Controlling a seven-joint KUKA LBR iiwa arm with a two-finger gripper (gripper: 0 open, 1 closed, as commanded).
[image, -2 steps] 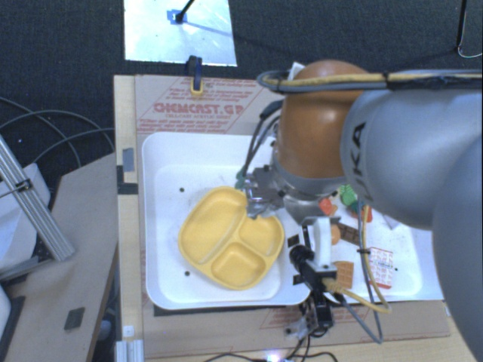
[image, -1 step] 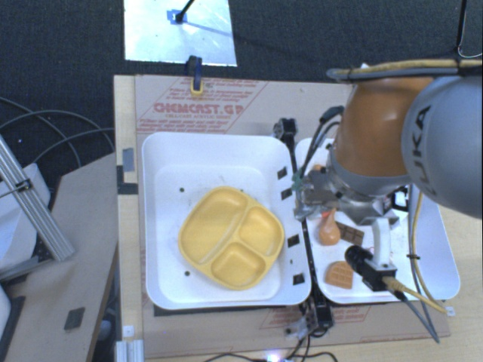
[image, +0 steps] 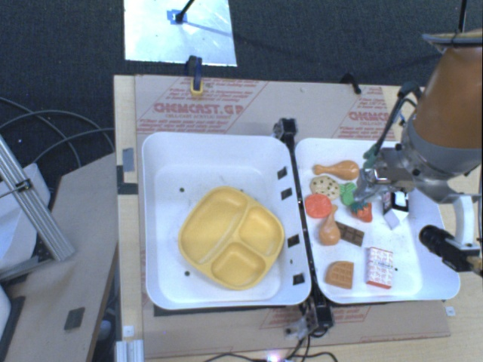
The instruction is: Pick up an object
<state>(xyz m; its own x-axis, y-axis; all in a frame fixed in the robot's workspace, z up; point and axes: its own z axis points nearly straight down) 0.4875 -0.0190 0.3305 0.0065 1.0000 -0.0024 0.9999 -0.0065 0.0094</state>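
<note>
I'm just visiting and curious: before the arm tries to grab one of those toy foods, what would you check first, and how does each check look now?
1. Gripper over the right bin, where the toys lie: ok.
2. Something under it: ok, green toy and red toy lie close by.
3. One clear target: not ok, toys crowd together there.
4. Anything held: cannot tell.
5. Yellow tray out of the way, in the left bin: ok.

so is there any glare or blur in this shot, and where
Camera view: strong glare on the shiny square sheet beyond the bench; the white bins look bright but keep their detail; the arm's orange band at the right edge is soft and blurred; the yellow tray and toy food stay fairly sharp.
</note>
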